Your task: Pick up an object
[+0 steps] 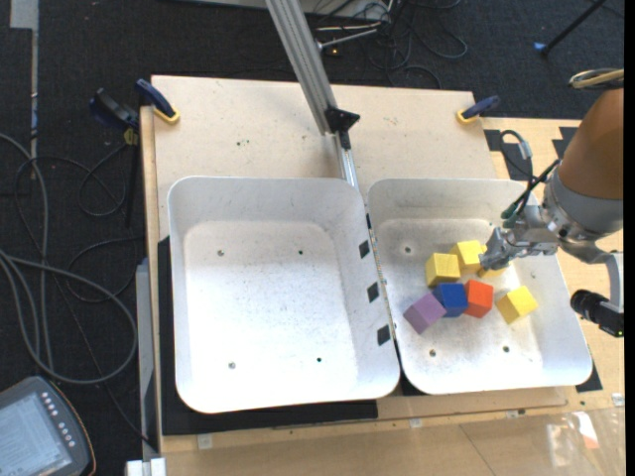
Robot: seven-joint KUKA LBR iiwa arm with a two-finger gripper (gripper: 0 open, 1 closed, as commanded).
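The gripper (pixel 493 257) reaches in over the right bin (pixel 556 360) from that bin's right edge, its dark tip down among the blocks and right against a yellow block (pixel 470 254) that sits toward the far side of the cluster; whether it has hold of that block, or of anything, cannot be told from this view. Behind the tip the grey wrist runs back to the orange band (pixel 598 152) of the arm at the right edge of the bench (pixel 248 117). Just beside the tip, on the side toward the left bin, lies a second yellow block (pixel 443 268). Nearer the front edge of the right bin a blue block (pixel 451 297) and an orange block (pixel 479 297) sit touching one another, with a purple block (pixel 425 311) close on the blue one's left, near the bin's left wall. A third yellow block (pixel 516 304) lies a little apart toward the right edge of the bin. All six blocks rest on the bin's floor around its middle. The left bin (pixel 198 266) stands alongside, its right rim overlapping the right bin's left rim. A slanted metal pole (pixel 298 48) rises from the far edge between the two bins, and yellow-tipped clamps (pixel 159 105) grip the far corners of the bench.
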